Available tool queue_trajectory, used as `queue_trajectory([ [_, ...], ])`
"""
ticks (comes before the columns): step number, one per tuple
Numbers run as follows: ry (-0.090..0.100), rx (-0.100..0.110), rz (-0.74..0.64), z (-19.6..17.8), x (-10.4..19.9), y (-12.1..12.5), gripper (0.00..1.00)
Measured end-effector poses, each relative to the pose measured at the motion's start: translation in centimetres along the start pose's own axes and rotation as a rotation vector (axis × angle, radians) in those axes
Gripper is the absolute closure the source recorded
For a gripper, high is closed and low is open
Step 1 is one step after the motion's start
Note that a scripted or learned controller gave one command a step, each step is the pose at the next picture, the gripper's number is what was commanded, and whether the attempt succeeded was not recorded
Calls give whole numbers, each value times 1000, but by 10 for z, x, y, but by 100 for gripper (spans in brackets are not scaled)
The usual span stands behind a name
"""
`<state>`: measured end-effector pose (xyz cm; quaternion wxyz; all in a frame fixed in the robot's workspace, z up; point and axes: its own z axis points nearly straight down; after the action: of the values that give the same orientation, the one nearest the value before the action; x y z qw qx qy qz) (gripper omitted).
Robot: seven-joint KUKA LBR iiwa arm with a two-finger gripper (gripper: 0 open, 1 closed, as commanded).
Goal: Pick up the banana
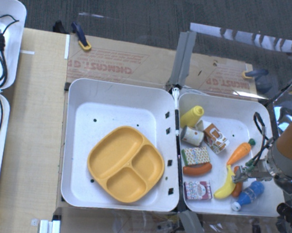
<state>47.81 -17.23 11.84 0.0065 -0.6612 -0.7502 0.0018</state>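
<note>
Gripper [241,174] low beside banana [226,185] in right bin [227,110] | finger state impossible to tell | best centred on banana, clear of carrot [239,152] and bottle [247,195]

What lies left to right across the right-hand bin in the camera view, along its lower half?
Left to right: hot dog, then the small red-and-white carton, banana, blue bottle. The gripper sits just above the banana.
</note>
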Motion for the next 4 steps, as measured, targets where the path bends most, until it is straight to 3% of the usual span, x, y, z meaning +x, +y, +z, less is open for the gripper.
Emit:
queue_trajectory([
  [1,0,0,1,0,0,0,0],
  [2,-5,-7,-9,29,18,1,0],
  [3,-4,-5,-6,21,17,1,100],
  [4,-8,-8,198,-113,39,32,100],
])
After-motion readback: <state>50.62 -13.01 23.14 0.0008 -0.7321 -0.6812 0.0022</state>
